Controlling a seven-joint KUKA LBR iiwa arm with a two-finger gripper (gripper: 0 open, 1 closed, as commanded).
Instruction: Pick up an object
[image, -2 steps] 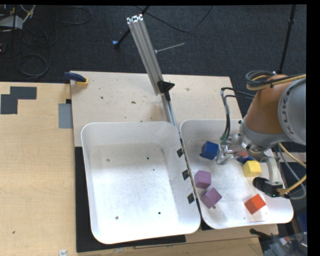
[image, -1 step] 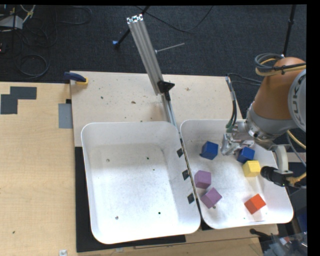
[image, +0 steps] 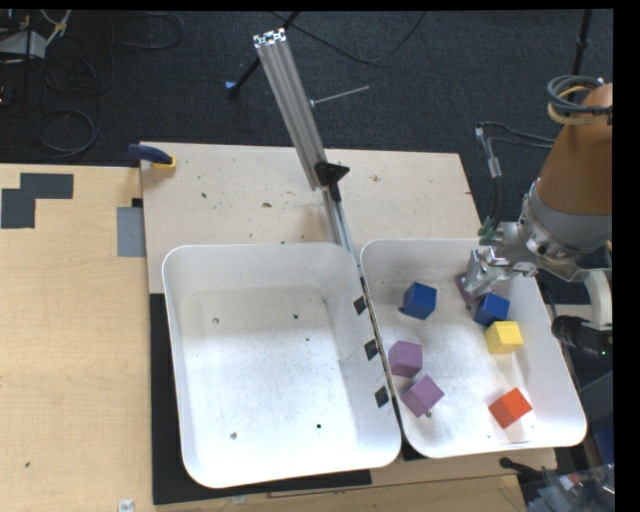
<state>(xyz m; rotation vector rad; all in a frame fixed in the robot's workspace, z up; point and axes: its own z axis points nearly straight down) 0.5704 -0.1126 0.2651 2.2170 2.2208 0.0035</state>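
Note:
The right bin (image: 565, 425) holds several small cubes. A blue cube (image: 420, 300) lies near its back left, with two purple cubes (image: 405, 357) (image: 423, 394) in front of it. A yellow cube (image: 504, 336) and an orange cube (image: 511, 407) sit on the right side. My gripper (image: 481, 276) hangs low over the bin's back right. A second blue cube (image: 492, 308) lies just in front of it, and a dark purple piece (image: 466, 289) peeks out at its left. I see nothing clearly held.
The left bin (image: 175, 300) stands beside the right one, their rims meeting at a divider with black clips (image: 371, 349). A slanted aluminium bar (image: 297, 110) rises behind the bins. A blue clamp (image: 152, 155) lies at the bench's back left.

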